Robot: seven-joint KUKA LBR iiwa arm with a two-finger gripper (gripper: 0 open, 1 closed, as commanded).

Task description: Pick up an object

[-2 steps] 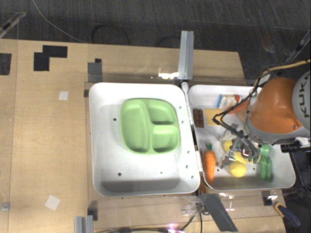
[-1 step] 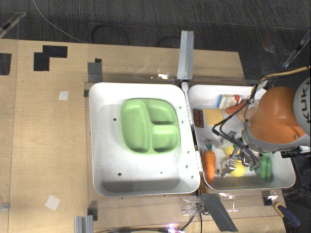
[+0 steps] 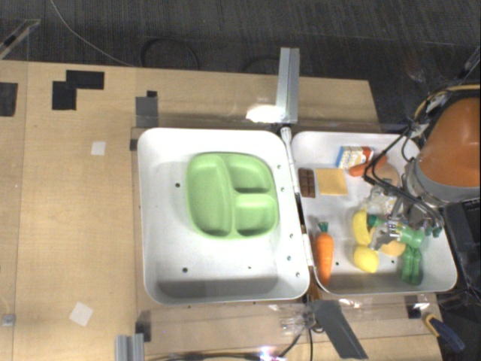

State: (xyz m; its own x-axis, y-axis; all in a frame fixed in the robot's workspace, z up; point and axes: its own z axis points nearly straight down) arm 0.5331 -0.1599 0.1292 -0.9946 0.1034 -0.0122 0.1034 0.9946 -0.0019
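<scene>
A grey robot arm with an orange band reaches in from the right over 2 shallow white bins set side by side on a wooden bench. Its gripper (image 3: 391,228) hangs low in the right bin (image 3: 443,280), among a tight cluster of toy food, and whether it is open, closed or holding anything cannot be told from this angle. The main risk, as a judgement: the pieces sit so close together that the tool could close on 2 at once, nudge a neighbour aside, or come up with nothing. Just beside the gripper lie a yellow banana (image 3: 361,227), a yellow lemon (image 3: 366,259) and a green vegetable (image 3: 412,262), all rounded and likely to roll or slip. Any of these could serve as the object to pick up. The same bin also holds an orange carrot (image 3: 324,253) near its left wall, a tan cracker (image 3: 331,181), a brown chocolate bar (image 3: 307,183) and a small blue-and-white packet (image 3: 351,156). The left bin (image 3: 158,277) holds 1 thing: a green divided plate (image 3: 229,194) with 3 compartments, lying flat with nothing in them.
</scene>
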